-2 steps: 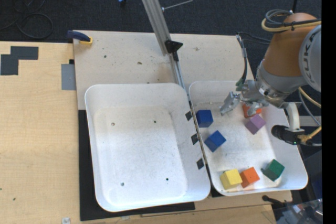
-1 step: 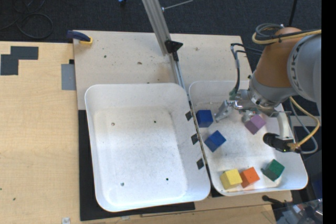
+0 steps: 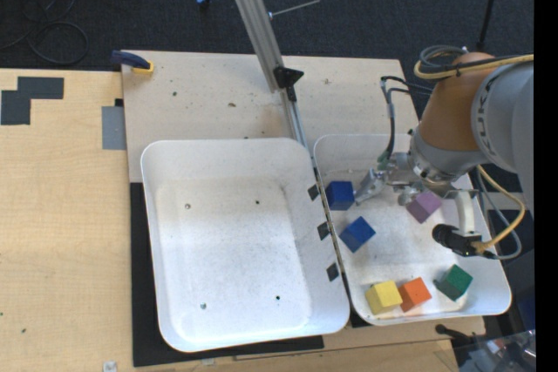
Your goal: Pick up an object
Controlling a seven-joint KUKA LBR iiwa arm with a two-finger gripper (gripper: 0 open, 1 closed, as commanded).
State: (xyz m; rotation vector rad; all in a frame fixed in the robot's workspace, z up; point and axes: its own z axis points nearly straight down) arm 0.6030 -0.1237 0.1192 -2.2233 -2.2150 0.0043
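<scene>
Blocks number six in the right bin (image 3: 497, 296), all inside its white walls. Two are blue: one blue block (image 3: 340, 193) sits close to the divider between the bins, and a second blue block (image 3: 357, 233) lies just below it, a little further into the bin. One purple block (image 3: 425, 206) rests near the middle right, close under the arm's wrist. Along the near edge three sit in a row: a yellow block (image 3: 383, 297), an orange block (image 3: 415, 293) touching or nearly touching it, and a green block (image 3: 453, 282) slightly apart toward the right corner.

The gripper (image 3: 381, 179) hangs over the upper part of the right bin, between the upper blue block and the purple one, with nothing seen between its fingers; whether the jaws are open or closed cannot be told from this angle. The grey arm (image 3: 488, 113) with its orange band comes in from the right and covers the bin's far right wall.

The left bin (image 3: 161, 274) offers a wide white floor with only a few dark specks. Open room in the right bin lies mainly in its centre, between the lower blue block and the row of three. A slanted metal rail (image 3: 257, 17) runs down toward the divider.
</scene>
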